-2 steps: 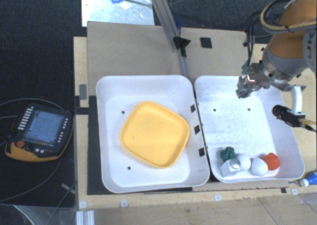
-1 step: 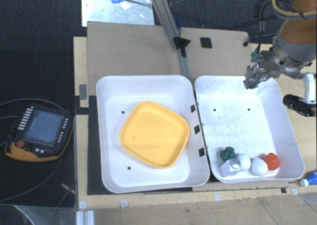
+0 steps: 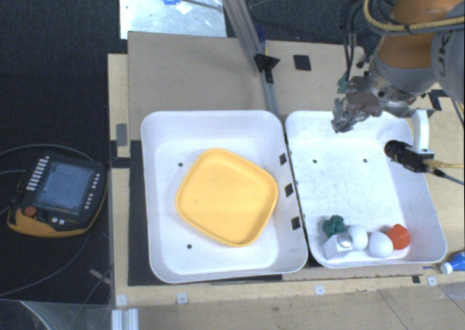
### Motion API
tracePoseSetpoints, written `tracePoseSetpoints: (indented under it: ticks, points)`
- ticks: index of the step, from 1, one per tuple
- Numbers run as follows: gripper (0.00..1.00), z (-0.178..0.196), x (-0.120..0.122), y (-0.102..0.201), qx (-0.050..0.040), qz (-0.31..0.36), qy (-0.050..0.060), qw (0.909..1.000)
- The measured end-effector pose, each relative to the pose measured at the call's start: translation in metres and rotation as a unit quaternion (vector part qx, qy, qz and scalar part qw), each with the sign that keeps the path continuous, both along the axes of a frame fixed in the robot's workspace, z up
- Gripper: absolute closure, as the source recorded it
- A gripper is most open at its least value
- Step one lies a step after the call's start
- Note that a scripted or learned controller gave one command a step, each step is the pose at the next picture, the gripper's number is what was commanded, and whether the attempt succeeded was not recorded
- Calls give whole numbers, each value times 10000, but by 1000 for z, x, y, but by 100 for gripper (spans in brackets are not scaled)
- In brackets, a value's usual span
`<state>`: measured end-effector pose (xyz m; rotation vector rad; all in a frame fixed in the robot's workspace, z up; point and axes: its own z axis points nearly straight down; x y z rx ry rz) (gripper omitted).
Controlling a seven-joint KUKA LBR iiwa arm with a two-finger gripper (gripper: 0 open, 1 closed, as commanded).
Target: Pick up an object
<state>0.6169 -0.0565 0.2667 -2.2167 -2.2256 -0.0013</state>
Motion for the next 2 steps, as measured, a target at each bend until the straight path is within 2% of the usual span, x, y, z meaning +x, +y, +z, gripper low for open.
tracePoseSetpoints:
  ticks: [1,2]
  points:
    - [100,-15,19,54,1,4,3,10000]
    - [100,-19,23,112,2,5,-1,10000]
